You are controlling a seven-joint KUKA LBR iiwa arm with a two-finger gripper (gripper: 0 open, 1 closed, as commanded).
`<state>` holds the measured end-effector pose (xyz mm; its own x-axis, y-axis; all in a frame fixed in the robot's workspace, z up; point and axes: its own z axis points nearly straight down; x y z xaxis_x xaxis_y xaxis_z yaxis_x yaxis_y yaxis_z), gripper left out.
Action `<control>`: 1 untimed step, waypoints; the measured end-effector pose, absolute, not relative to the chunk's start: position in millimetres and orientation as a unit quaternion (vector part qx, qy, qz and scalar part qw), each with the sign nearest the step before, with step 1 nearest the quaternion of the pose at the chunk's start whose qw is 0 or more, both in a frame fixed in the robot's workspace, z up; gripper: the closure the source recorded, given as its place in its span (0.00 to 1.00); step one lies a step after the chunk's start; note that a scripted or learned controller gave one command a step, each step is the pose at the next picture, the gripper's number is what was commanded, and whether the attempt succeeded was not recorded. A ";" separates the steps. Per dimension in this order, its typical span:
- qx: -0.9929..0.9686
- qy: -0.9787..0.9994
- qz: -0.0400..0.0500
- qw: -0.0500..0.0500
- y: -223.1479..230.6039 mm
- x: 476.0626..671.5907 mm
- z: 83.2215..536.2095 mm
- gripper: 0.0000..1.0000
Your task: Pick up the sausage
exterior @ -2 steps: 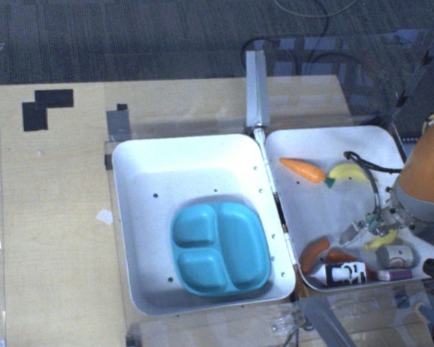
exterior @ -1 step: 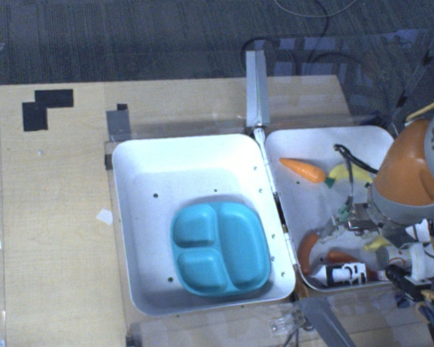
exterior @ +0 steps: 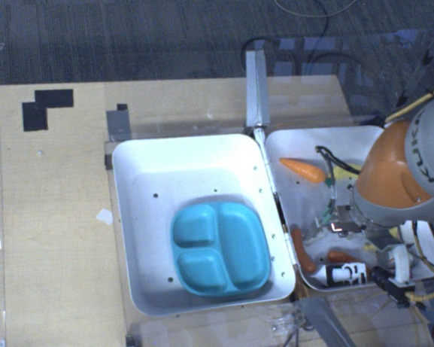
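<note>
Down in the right bin (exterior: 364,130), the gripper (exterior: 341,226) hangs low over the clutter, though whether the claw is apart or together cannot be told from this angle. Just to its lower left, the sausage (exterior: 302,249) lies lengthwise along the bin's left wall, reddish-brown and seemingly untouched. A second reddish piece (exterior: 343,256) sits just below the claw, beside a dark bottle (exterior: 345,274), and a carrot (exterior: 302,170) rests higher up. A clean pick likely means shifting toward the wall, turning the claw across the sausage's narrow width, and descending without snagging the wall or that similar neighbour. Left of it all, a blue divided plate (exterior: 220,246) occupies the left bin (exterior: 137,214).
</note>
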<state>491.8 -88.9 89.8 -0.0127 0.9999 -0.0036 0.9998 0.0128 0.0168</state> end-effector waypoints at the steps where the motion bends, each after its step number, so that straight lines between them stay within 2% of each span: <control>1: 0.702 0.712 0.008 0.010 -88.0 494.7 101.8 1.00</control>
<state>494.7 -88.0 101.8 -0.0151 0.9999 -0.0034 0.9996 0.0151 0.0246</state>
